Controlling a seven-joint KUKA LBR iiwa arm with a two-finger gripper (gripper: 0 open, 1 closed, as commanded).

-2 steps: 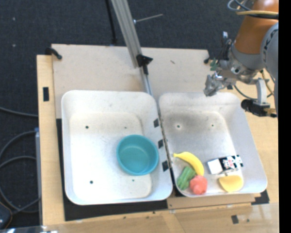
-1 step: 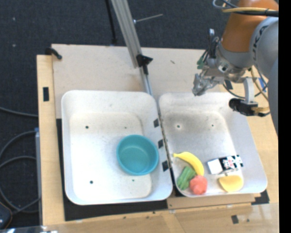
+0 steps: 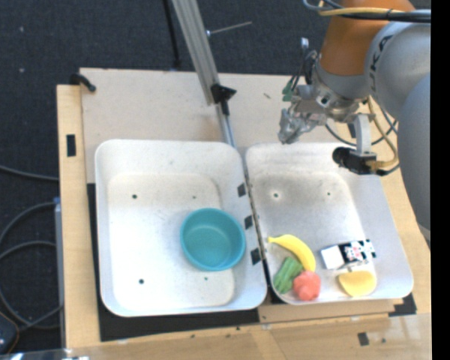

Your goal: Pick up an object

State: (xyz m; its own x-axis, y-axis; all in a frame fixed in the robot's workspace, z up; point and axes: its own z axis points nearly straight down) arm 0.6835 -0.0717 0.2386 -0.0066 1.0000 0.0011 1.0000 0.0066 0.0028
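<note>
My gripper [image 3: 289,131] hangs over the far left corner of the right bin [image 3: 375,201], high above the floor, with nothing seen between its fingers. At the near edge of that bin lie a yellow banana [image 3: 295,249], a green vegetable [image 3: 286,274], a red fruit [image 3: 307,286], a yellow-orange wedge [image 3: 357,282] and a small white and black box [image 3: 347,254]. A teal bowl [image 3: 211,238] sits in the left bin [image 3: 127,193], near its right side. All of these lie well in front of the gripper.
A slanted metal pole [image 3: 199,47] rises behind the bins, ending at a clamp near the divider between them. The bench top [image 3: 150,103] runs bare behind the left bin.
</note>
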